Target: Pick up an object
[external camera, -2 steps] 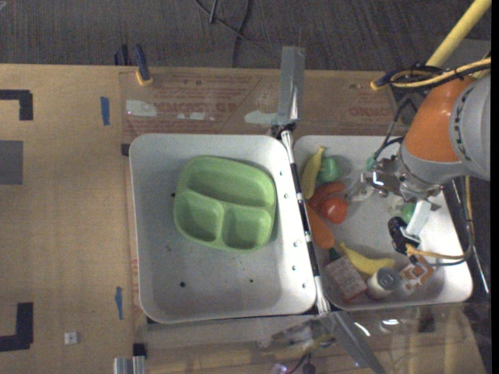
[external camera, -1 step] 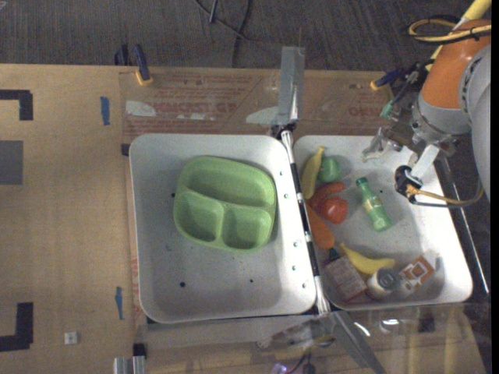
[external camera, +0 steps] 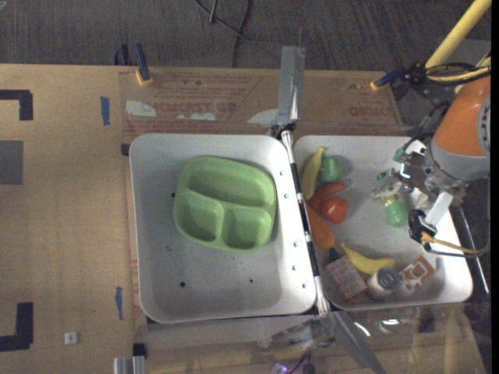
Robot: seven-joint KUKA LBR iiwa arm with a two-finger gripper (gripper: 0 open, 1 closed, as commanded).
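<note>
The left bin [external camera: 156,287] holds a green divided tray [external camera: 226,202]. The right bin [external camera: 452,287] holds a yellow banana [external camera: 312,171] by its left wall, a red tomato [external camera: 335,207] and a second banana [external camera: 363,260] nearer. The gripper [external camera: 405,201] hangs over a small green object [external camera: 397,213] at the right; whether it grips anything cannot be told.

Flat tan wooden bench [external camera: 62,240]: bears two shallow white plastic bins side by side, left bin [external camera: 148,287] and right bin [external camera: 456,283], touching along a central metal divider [external camera: 290,84]. Blue tape strips [external camera: 104,111] and black tape marks [external camera: 17,104] at left.
</note>
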